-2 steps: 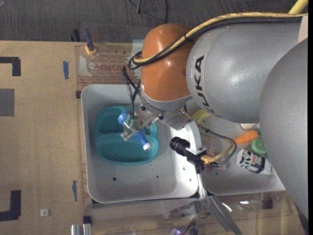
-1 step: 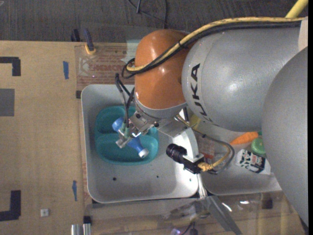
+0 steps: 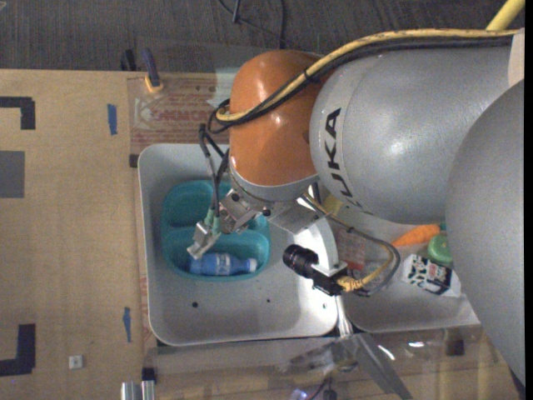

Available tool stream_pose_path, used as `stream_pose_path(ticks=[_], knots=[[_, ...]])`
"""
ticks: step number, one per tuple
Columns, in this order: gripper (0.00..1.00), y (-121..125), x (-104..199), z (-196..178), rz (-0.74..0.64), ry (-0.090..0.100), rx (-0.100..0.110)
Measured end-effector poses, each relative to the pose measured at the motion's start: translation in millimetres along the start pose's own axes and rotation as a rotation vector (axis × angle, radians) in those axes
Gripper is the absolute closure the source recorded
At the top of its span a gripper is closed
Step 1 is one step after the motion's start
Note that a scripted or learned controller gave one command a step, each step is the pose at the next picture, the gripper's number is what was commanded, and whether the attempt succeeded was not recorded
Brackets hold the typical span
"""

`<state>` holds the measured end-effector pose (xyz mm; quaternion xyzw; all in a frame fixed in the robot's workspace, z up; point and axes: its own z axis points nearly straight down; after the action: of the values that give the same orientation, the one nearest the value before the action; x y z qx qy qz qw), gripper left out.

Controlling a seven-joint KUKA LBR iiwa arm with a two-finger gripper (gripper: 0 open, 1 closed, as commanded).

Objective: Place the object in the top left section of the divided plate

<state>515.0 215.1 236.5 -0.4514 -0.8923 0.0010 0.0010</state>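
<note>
A teal divided plate (image 3: 185,205) lies in the left white bin (image 3: 179,311). A small blue bottle (image 3: 221,265) with a pale label rests on its side in the plate section nearest the bottom of the view. My gripper (image 3: 202,241) hangs over the plate's middle, just above the bottle's left end and apart from it. Nothing shows between its tips. The orange wrist band (image 3: 271,127) and the grey arm hide the plate's right part.
The right bin (image 3: 416,311) holds an orange carrot-like piece (image 3: 414,237), a green item (image 3: 440,249) and a black-and-white printed pack (image 3: 430,275). A black camera unit (image 3: 301,258) with a yellow cable juts from the wrist. The wooden bench lies at left.
</note>
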Motion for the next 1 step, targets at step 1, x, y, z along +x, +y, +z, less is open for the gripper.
stream_pose_path(ticks=[1], knots=[[0.00,-25.9,6.8,121.9,-0.135,-0.005,-0.012]])
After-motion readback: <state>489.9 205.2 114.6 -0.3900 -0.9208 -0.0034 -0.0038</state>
